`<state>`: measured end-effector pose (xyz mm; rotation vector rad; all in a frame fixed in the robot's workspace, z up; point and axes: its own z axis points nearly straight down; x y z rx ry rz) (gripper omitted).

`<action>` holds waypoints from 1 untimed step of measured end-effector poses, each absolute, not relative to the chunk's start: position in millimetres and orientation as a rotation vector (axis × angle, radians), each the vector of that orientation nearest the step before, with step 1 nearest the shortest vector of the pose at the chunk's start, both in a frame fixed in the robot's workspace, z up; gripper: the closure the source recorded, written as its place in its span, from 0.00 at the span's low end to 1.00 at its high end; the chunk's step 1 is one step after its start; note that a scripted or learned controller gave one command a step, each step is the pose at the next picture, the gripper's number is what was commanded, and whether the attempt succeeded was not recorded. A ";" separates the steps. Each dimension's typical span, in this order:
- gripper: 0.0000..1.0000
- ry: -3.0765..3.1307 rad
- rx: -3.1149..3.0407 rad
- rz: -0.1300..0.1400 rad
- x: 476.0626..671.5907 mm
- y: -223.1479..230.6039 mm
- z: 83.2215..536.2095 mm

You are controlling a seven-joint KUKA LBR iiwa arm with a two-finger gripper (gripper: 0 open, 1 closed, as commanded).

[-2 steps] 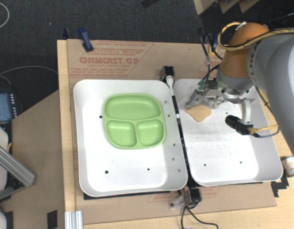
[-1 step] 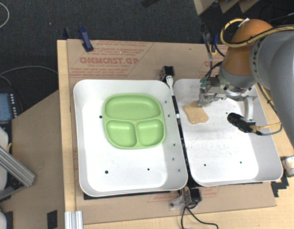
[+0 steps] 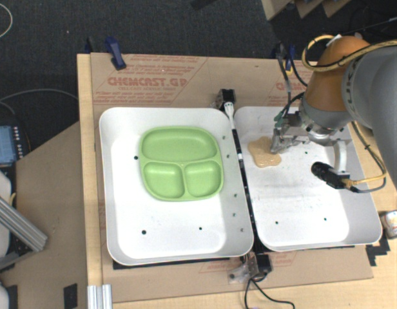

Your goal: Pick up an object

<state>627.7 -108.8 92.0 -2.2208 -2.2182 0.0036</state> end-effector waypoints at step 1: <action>1.00 -2.234 -2.214 -0.012 597.0 -16.2 191.3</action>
